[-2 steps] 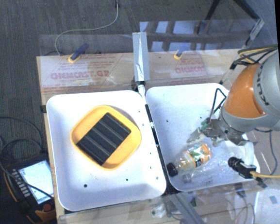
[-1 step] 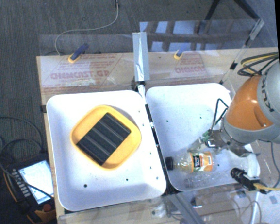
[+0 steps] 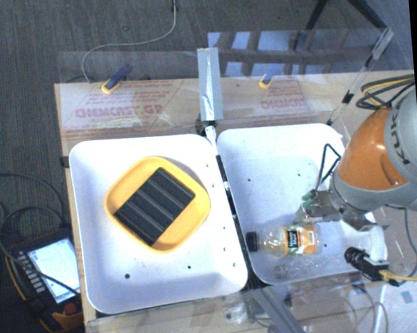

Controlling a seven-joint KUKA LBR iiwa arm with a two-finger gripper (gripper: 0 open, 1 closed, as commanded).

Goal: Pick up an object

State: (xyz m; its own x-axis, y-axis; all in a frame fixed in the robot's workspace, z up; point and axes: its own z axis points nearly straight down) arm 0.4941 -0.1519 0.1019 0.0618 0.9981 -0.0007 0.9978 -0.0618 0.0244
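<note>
- Bench (image 3: 145,106) of pale wood carries two shallow white bins side by side; red lettering under clear film along its far edge is too faint to read with certainty, though the left patch looks like "CHEMCAST GP".
- Left bin (image 3: 102,273) holds a yellow rounded tray-like object (image 3: 158,203) with a dark ribbed rectangular panel on top, lying tilted near the bin's middle.
- Right bin (image 3: 273,156) holds a clear plastic bottle (image 3: 291,240) lying on its side near the front wall, dark cap towards the divider between the bins.
- Arm (image 3: 382,161), grey with an orange band, reaches in from the right above the right bin's right-hand side.
- Gripper (image 3: 318,205) hangs just above and beside the bottle's right end; whether its jaws are apart or closed cannot be told from this view, and nothing is seen between them.
- Bottle's label is orange with a dark patch; its writing is too small to read.
- Two small clamps, blue-and-yellow (image 3: 116,79) and yellow (image 3: 265,82), sit on the bench's far edge.
</note>
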